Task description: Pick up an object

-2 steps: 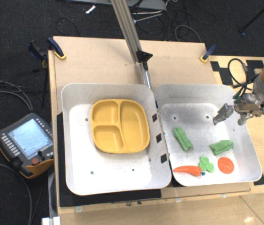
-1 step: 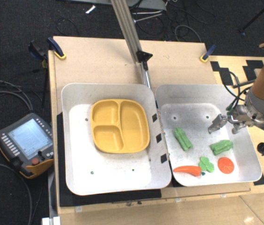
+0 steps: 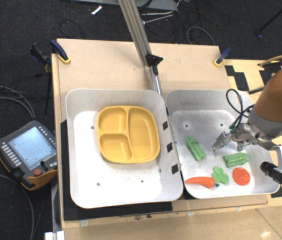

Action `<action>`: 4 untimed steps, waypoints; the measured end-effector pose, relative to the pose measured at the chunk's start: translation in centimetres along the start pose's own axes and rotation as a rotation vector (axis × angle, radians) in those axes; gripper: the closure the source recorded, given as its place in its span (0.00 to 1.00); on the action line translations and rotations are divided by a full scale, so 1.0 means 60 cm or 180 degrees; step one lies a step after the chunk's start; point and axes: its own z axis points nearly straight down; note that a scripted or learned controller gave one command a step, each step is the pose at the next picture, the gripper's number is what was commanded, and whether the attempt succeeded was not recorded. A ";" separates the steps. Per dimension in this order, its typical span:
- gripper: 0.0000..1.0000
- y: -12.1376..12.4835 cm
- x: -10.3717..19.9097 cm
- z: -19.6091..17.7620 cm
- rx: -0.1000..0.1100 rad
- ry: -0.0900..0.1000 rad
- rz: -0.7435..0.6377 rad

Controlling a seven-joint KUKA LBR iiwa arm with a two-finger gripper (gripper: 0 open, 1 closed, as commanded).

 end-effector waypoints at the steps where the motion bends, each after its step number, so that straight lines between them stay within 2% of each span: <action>1: 1.00 0.003 -0.001 -0.024 -0.0023 -0.0007 0.0000; 2: 1.00 0.004 0.001 -0.130 -0.0040 -0.0014 -0.0008; 3: 1.00 0.011 -0.012 -0.207 -0.0035 -0.0014 -0.0007; 4: 1.00 0.013 -0.012 -0.258 -0.0034 -0.0013 -0.0009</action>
